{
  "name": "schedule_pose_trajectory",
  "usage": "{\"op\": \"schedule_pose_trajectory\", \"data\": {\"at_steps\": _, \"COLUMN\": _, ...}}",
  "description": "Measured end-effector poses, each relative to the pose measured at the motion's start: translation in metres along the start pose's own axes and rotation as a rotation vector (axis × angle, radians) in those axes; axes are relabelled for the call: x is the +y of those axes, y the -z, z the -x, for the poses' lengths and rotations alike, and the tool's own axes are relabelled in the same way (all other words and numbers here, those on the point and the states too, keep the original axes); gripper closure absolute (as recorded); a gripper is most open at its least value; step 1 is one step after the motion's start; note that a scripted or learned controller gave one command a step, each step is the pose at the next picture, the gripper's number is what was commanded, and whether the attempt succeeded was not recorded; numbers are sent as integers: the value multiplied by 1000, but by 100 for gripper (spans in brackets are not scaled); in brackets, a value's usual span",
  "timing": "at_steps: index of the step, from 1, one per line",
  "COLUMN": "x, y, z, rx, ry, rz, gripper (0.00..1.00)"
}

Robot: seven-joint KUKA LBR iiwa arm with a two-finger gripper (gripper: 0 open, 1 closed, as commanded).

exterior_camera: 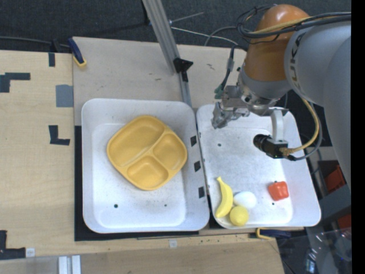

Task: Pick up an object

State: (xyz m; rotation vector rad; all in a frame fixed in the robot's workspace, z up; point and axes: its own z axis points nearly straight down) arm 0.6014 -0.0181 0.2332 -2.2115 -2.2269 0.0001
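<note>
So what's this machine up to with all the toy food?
A robot arm reaches in over the right bin, its gripper hanging near that bin's far left corner with nothing between its fingers. Its job is to pick something up. The candidates lie at the near end of the same bin: a banana, a white egg-like ball, a yellow lemon-like ball and a small orange-red piece. The left bin holds a yellow divided plate.

Even bright light; slightly soft focus

Two white bins [91,170] side by side, one yellow divided plate [147,152], one banana [224,197], one white ball [246,199], one yellow ball [239,215], one small red block [278,190], one robot arm [319,50]
</note>
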Motion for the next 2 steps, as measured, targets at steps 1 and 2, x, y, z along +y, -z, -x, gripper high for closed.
{"op": "schedule_pose_trajectory", "data": {"at_steps": 1, "x": -19, "y": 7, "z": -49, "rx": -1, "ry": 0, "rz": -1, "gripper": 100}}
{"op": "schedule_pose_trajectory", "data": {"at_steps": 2, "x": -26, "y": -3, "z": -94, "rx": -2, "ry": -1, "rz": -1, "gripper": 100}}
